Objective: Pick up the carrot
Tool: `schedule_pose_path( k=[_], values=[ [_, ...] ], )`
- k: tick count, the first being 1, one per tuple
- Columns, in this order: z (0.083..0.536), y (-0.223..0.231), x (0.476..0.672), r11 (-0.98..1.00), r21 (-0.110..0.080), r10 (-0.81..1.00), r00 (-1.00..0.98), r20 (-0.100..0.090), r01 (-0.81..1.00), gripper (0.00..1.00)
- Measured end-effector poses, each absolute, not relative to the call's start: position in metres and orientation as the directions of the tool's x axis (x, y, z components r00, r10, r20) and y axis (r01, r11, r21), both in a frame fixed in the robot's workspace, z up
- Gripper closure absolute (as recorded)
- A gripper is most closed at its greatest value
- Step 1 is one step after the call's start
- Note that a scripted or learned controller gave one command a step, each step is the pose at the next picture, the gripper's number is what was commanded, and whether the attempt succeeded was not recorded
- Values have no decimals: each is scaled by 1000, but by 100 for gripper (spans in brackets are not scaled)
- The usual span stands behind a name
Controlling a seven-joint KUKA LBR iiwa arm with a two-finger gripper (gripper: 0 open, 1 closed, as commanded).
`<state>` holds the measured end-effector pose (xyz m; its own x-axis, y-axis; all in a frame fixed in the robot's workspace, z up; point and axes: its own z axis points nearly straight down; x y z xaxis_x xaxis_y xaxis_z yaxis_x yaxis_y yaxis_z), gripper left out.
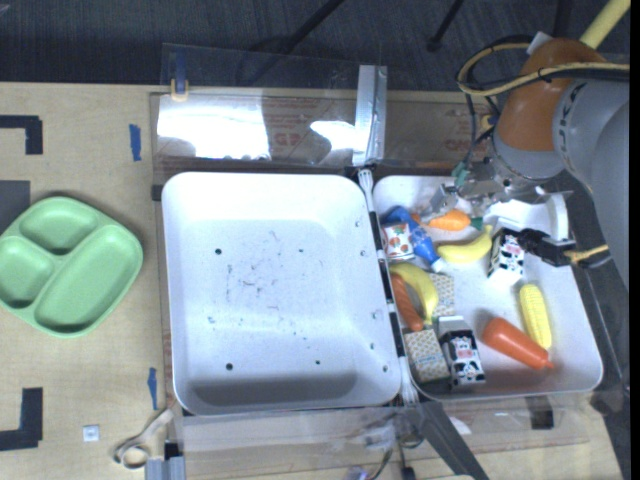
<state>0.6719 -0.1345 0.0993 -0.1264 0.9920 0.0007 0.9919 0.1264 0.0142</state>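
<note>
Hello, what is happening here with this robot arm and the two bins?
The grey arm reaches in from the right, its gripper low over the back of the right bin, next to a small carrot. A larger carrot lies nearer the front, beside a corn cob. Bananas and small cartons lie there too. Nothing looks lifted yet. A green divided plate sits on the bench.

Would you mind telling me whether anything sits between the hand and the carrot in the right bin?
Yes: the hand hangs at the bin's far end, while the carrot lies at the near end. A banana, a cow-patterned carton and a corn cob lie between them.
</note>
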Motion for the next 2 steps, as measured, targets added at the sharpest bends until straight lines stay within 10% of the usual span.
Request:
schedule_pose_path(
  k=[1,2],
  values=[
    [95,-123,672,8,15,1000,-8,2,1000,0],
    [108,-123,674,9,22,1000,-9,0,1000,100]
  ],
)
